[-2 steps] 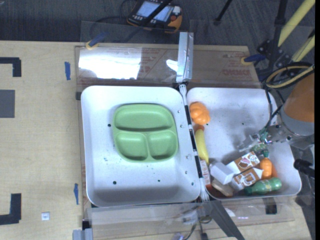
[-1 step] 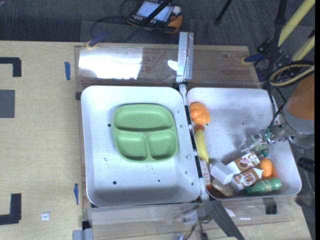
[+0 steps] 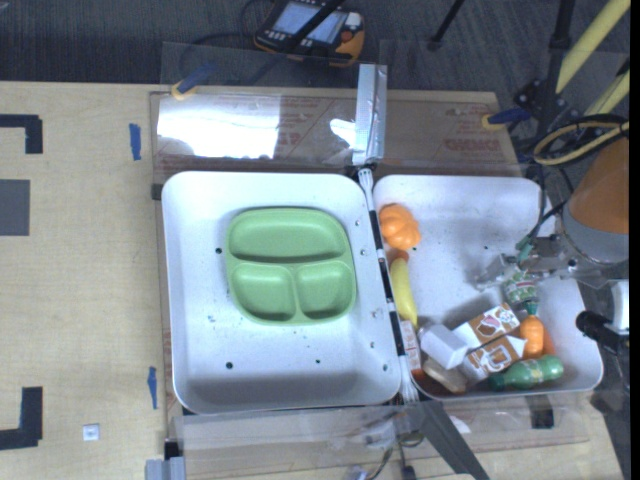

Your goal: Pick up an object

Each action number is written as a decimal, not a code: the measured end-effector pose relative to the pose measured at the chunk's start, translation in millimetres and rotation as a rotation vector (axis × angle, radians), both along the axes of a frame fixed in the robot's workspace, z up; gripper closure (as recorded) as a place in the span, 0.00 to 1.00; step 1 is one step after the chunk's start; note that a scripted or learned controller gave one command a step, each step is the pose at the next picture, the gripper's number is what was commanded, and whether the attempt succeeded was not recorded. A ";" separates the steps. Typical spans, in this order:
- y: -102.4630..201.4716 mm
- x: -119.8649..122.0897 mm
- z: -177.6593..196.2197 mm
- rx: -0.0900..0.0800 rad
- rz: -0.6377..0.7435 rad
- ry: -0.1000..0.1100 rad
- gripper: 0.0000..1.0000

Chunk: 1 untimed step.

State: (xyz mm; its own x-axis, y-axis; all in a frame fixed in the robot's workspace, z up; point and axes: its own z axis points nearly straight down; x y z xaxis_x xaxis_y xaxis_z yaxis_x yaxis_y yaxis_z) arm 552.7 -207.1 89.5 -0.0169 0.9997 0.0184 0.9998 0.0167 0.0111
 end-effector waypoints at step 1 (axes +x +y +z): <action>-5.5 -0.5 9.3 -0.013 -0.003 -0.002 1.00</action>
State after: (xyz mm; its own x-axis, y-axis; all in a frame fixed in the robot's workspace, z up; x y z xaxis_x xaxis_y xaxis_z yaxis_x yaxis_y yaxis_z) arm 552.1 -212.6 98.8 -0.0140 0.9999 0.0051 0.9998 0.0139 0.0133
